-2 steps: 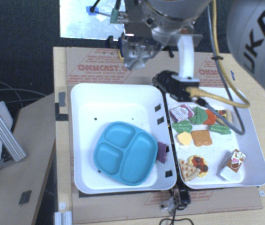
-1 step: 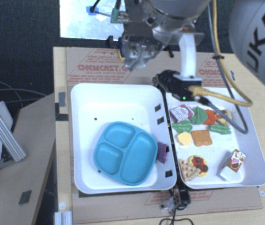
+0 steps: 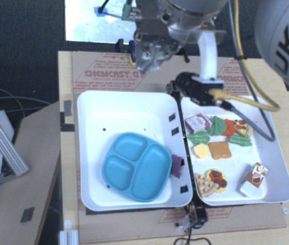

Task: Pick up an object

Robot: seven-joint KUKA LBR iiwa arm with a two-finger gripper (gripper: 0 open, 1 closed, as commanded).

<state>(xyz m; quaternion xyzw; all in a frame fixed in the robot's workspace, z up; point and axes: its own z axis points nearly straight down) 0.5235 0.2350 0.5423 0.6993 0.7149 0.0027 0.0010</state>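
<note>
Starting at the business end: the two-finger gripper (image 3: 151, 60) is hanging up high over the back of the bench, above the brown cardboard sheet with red printing (image 3: 101, 71), just behind the left shallow white bin (image 3: 91, 111). It's a blurry metallic blob from my seat, so I honestly can't tell whether it's spread or closed up. I don't see anything hanging from it either.

Moving out from there, the left bin has a blue plastic plate with three compartments (image 3: 137, 166) lying flat, with a small purple piece (image 3: 177, 166) tucked against its right edge, touching the wall between the bins.

The right shallow white bin (image 3: 280, 180) is where most of the candidates are:
- a red and white packet (image 3: 198, 122), green leafy toy pieces (image 3: 217, 125) and a red toy piece (image 3: 230, 126), all bunched together
- a yellow chunk (image 3: 201, 150) just beside a brown toast-shaped slice (image 3: 219, 149)
- a toy pizza slice (image 3: 211, 181) near the front
- a little white and brown carton (image 3: 253, 178) in the front right corner

Progress-wise, I'd call this basically zero: everything is sitting in the bins and nothing is lifted. Still left: choose a target, get over it, descend, grab, lift.
</note>
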